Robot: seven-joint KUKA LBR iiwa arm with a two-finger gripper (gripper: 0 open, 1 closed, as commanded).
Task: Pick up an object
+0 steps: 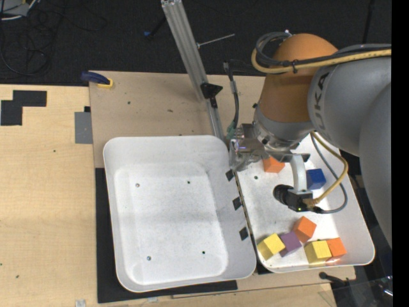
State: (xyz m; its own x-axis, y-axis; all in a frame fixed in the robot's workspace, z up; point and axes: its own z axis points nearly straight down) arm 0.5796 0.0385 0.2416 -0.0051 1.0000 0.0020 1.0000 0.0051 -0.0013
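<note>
Overhead, the grey arm with its smooth orange band [297, 75] is reaching in from the right and hanging over the far left part of the right bin [361, 235]. The gripper [246, 147] is sitting low beside the divide between the bins; whether its jaws are wide or narrow I cannot tell, since the wrist is covering them. Both bins are shallow, matte white trays with rounded corners. The left bin [166, 210] is showing a speckled floor. In the right bin, small hard-edged blocks are lying: an orange block [273, 165] just near the gripper, a blue block [315, 178] right of it, and a near cluster of a yellow block [271, 245], purple block [291, 242], orange cube [305, 227], second yellow block [317, 251] and another orange block [336, 247]. All are roughly cubic, so no long axis is showing.
</note>
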